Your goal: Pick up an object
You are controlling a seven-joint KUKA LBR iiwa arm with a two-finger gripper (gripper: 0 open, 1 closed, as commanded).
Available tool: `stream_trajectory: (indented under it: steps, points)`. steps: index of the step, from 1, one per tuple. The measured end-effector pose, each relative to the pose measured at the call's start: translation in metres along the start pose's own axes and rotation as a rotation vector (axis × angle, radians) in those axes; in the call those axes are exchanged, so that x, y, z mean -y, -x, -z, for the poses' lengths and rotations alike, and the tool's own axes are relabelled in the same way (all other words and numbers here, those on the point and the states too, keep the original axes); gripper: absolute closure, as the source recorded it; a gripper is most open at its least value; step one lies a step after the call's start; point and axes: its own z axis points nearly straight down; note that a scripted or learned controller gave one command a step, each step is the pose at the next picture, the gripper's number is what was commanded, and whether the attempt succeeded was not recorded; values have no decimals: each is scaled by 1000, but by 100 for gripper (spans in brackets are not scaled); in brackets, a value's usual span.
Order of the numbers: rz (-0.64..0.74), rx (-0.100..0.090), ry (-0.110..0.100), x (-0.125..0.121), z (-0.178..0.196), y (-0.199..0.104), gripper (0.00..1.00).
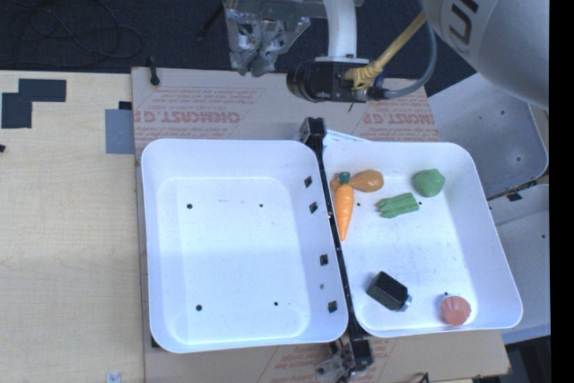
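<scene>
— In the right bin, what lies where?
— A carrot along the left wall, long axis up-down in view, leafy end toward the far rim, tip toward the near side. An orange piece touches its top. A green pod and a green lump lie right of it; a black block and a pink ball sit near the front.
— And the gripper?
— Above the bench beyond the left bin, holding nothing; its opening I cannot tell.
</scene>
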Motion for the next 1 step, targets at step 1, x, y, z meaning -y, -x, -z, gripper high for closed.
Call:
stream_trajectory:
  steps: [1]
  points:
    - [-1, 2, -6, 1, 9, 1, 100]
